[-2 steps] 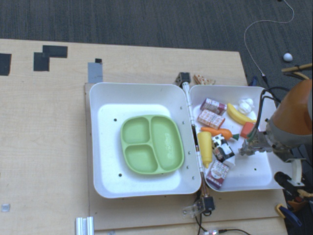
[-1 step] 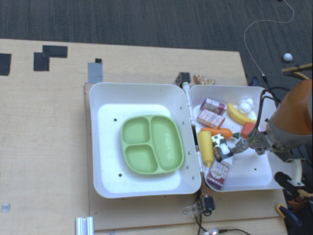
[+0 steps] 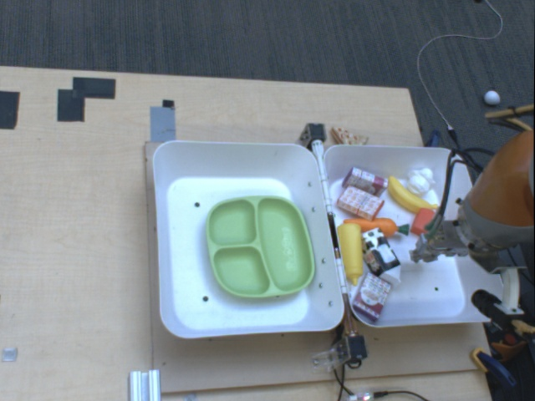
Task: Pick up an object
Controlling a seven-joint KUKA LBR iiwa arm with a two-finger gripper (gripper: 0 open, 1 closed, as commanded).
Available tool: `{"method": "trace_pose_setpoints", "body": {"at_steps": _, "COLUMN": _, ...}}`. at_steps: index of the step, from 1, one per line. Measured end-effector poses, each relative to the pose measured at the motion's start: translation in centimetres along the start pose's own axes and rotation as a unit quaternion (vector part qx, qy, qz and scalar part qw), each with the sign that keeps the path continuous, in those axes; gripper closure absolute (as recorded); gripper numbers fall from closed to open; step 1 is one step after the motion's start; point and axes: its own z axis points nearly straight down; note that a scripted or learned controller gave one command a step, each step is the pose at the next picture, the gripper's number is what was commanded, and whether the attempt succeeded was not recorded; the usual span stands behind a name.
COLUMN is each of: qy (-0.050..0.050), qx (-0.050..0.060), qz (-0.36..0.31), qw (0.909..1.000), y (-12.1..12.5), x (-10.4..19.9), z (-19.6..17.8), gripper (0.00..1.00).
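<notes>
Fingers (image 3: 420,253) hover, perhaps touching, beside orange carrot (image 3: 378,226).

Bright, even overhead light washes the two white bins (image 3: 251,161), whose floors glare almost featureless. Shadows are soft and short, pooling under the green divided plate (image 3: 259,247). The tabletop (image 3: 75,249) is evenly lit; focus is mildly soft throughout, the arm (image 3: 506,199) slightly blurred.
</notes>
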Motion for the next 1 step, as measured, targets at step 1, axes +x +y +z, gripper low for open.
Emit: {"method": "trace_pose_setpoints", "body": {"at_steps": 1, "qy": 0.0, "qx": 0.0, "qz": 0.0, "qw": 1.0, "y": -0.01, "x": -0.01, "z": 0.0, "gripper": 0.0}}
